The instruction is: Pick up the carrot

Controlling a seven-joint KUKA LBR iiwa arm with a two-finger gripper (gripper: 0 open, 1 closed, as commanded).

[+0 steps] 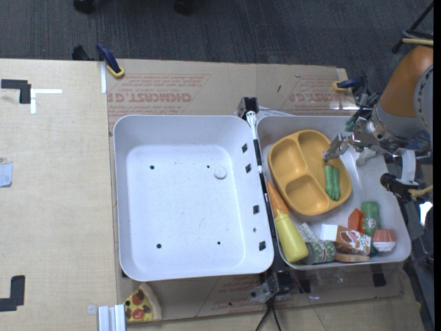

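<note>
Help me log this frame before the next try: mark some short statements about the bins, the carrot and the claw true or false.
1. The carrot lies in the right bin, along its left wall. True.
2. The yellow divided plate sits in the left bin. False: it is in the right bin.
3. A green vegetable rests on the yellow divided plate. True.
4. The claw is clamped on the carrot. False: it hovers by the plate's upper right rim, apart from the carrot.
5. The yellow bottle lies just below the carrot. True.
</note>
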